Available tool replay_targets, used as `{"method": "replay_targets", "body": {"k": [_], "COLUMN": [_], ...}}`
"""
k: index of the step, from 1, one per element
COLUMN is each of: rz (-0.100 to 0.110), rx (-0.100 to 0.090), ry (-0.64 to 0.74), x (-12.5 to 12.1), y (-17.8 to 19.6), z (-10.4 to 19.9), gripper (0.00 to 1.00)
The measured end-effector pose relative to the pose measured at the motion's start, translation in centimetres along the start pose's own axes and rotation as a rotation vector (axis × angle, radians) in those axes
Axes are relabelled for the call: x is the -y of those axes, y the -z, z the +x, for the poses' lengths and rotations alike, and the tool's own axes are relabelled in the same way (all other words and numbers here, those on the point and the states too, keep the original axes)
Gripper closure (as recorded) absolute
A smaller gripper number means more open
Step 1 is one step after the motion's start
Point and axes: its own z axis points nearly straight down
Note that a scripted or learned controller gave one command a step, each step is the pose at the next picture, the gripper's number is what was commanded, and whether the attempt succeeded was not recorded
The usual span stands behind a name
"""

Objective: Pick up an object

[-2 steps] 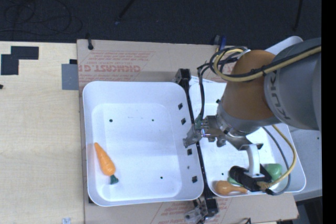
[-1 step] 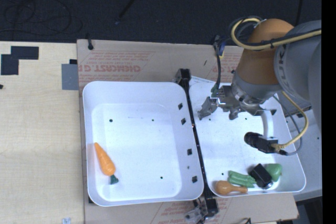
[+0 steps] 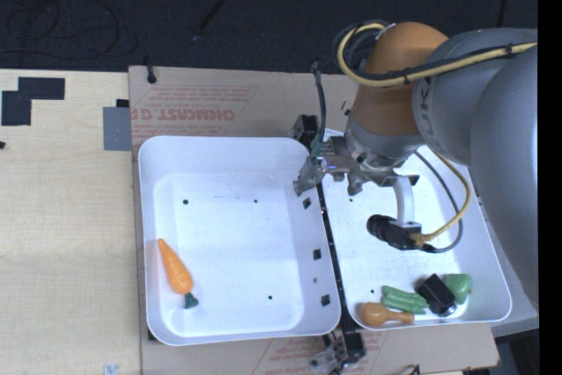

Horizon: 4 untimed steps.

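The arm is seen above the right bin, the end effector near the bins' shared wall; its grip state cannot be told. Below it, green, black and orange objects are clustered; a carrot lies far left.

- Left bin: floor mostly bare — just a carrot near its left wall.
- Right bin: arm overhangs the far part; toys crowd the near edge.
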Motion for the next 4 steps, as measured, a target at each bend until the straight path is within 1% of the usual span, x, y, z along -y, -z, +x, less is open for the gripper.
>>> {"method": "replay_targets", "body": {"k": [1, 2, 3, 4], "rz": [0.001, -0.003, 0.003, -0.016], "rx": [-0.001, 0.000, 0.003, -0.001], "ry": [0.001, -0.001, 0.000, -0.004], "x": [-0.1, -3.4, -3.2, -0.7], "y": [0.0, 1.9, 2.7, 20.7], "z": [6.1, 10.4, 10.2, 8.4], "gripper": [0.00, 0.00, 1.00, 1.00]}}
